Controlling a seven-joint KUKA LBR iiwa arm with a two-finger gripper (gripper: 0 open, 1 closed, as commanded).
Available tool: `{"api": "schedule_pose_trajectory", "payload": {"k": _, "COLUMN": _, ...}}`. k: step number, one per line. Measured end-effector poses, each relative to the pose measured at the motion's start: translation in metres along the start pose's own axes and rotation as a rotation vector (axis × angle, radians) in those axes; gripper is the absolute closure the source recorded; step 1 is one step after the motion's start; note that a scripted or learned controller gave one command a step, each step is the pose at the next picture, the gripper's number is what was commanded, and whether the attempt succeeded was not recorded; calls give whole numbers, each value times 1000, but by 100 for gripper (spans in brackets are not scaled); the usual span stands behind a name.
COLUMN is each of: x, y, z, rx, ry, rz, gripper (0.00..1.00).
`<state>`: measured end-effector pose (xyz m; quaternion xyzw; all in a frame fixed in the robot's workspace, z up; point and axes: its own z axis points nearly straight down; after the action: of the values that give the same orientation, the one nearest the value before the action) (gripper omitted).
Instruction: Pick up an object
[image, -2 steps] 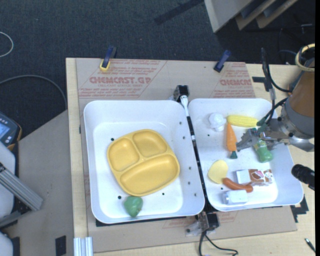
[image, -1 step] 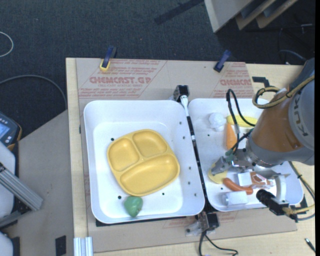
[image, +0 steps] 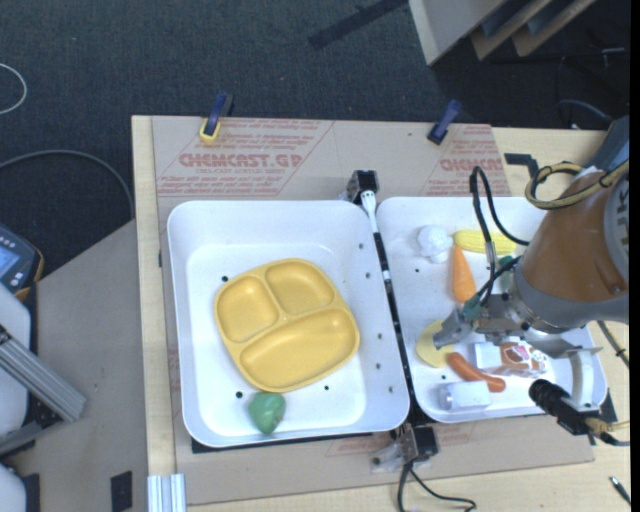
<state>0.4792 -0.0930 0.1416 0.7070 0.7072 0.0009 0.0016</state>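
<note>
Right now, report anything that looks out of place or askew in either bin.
The yellow divided plate lies turned at a slant to the left bin's walls. A green object sits just off its lower edge. Nothing looks spilled or broken.

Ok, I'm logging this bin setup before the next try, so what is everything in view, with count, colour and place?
bins: two, white, side by side on the bench
divided plate: one, yellow, middle of left bin
green lump: one, green, left bin, near front edge
carrot: one, orange, right bin
corn cob: one, yellow, right bin, far side
white item: one, white, right bin, far side
sausage: one, orange-red, right bin, front
clamps: two, blue, bench's far edge
gripper: one, grey, low over right bin
</note>
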Motion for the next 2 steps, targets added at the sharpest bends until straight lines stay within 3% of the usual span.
{"api": "schedule_pose_trajectory", "payload": {"k": 1, "x": -38, "y": 13, "z": 59, "rx": 6, "ry": 2, "rz": 3, "gripper": 0}}
{"api": "schedule_pose_trajectory", "payload": {"k": 2, "x": -2, "y": 1, "z": 55, "rx": -2, "ry": -2, "rz": 1, "gripper": 0}}
